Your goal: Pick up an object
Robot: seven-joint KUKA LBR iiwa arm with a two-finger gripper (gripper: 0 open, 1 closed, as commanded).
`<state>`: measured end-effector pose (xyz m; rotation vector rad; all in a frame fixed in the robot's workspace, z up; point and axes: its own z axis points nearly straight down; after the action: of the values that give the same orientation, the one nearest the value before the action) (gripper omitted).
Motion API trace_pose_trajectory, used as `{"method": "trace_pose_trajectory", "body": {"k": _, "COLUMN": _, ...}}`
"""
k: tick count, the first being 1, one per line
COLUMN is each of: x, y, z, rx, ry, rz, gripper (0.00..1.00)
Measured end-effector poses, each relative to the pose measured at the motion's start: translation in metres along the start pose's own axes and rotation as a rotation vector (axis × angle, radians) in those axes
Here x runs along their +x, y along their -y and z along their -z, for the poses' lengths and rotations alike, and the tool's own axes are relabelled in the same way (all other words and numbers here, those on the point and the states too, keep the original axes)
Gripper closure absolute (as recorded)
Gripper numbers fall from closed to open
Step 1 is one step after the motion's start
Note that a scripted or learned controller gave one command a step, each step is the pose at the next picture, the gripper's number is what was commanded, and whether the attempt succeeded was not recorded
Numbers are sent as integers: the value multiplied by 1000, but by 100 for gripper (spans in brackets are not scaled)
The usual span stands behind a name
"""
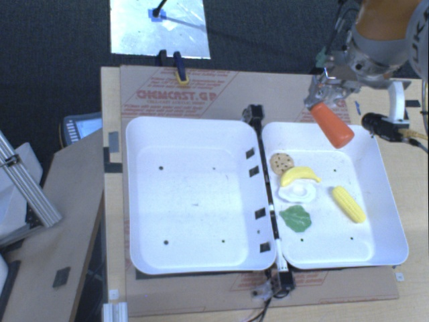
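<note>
An orange carrot hangs tilted above the back of the right bin, its upper end held in my gripper. The gripper is raised over the bin's far rim, shut on the carrot. Below in the right bin lie a cookie, a yellow banana, a white fried egg, a yellow corn cob and a green leaf.
The left bin sits beside the right one, joined by black clips along the shared wall. A shiny metal sheet lies behind the bench. A black cable connector is at the right.
</note>
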<state>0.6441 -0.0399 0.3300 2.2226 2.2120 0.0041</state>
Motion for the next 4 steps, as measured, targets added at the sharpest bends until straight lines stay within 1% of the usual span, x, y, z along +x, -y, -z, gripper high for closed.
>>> {"method": "trace_pose_trajectory", "body": {"k": 1, "x": 14, "y": 58, "z": 69, "rx": 7, "ry": -2, "rz": 9, "gripper": 100}}
{"method": "trace_pose_trajectory", "body": {"k": 2, "x": 41, "y": -28, "z": 190, "rx": -14, "ry": 0, "rz": 13, "gripper": 100}}
{"method": "trace_pose_trajectory", "body": {"k": 3, "x": 94, "y": -4, "z": 130, "rx": 8, "ry": -3, "rz": 11, "gripper": 100}}
{"method": "trace_pose_trajectory", "body": {"k": 4, "x": 160, "y": 32, "z": 151, "rx": 3, "ry": -4, "rz": 14, "gripper": 100}}
